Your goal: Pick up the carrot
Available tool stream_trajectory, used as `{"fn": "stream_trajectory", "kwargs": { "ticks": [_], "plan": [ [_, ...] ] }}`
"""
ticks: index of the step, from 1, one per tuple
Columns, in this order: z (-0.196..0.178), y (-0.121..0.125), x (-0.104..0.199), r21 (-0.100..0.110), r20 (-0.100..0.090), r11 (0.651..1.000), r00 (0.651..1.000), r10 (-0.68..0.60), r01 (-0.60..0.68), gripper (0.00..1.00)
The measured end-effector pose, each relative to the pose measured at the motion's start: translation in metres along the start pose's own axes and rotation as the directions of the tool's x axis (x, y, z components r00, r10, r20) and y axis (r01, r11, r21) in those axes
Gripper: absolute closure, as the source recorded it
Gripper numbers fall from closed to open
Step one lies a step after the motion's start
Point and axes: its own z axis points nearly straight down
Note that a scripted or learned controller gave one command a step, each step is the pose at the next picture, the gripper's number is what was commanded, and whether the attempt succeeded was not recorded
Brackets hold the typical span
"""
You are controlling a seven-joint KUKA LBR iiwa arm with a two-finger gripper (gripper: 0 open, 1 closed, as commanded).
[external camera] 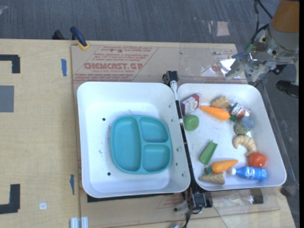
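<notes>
Up past the right bin's [264, 99] far corner the gripper [250, 63], its opening unreadable, could easily seize the wrong carrot [214, 112], since a second carrot [223, 165] lies nearby.

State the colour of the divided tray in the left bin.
Teal, a light blue-green all over. The divided tray shows plainly in the camera view.

Bench [33, 141], light wood, w/ cardboard sheet [142, 61] on top. 2 white bins on the sheet, touching: left bin [90, 127], right bin [270, 127]. Blue tape bits [63, 66] on wood.
</notes>
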Motion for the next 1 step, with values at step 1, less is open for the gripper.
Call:
{"fn": "stream_trajectory", "kwargs": {
  "ticks": [1],
  "plan": [
    [0.1641, 0.0054, -0.0402, -0.007, 0.002, 0.997, 0.997, -0.081, 0.081, 0.00]
  ]
}}
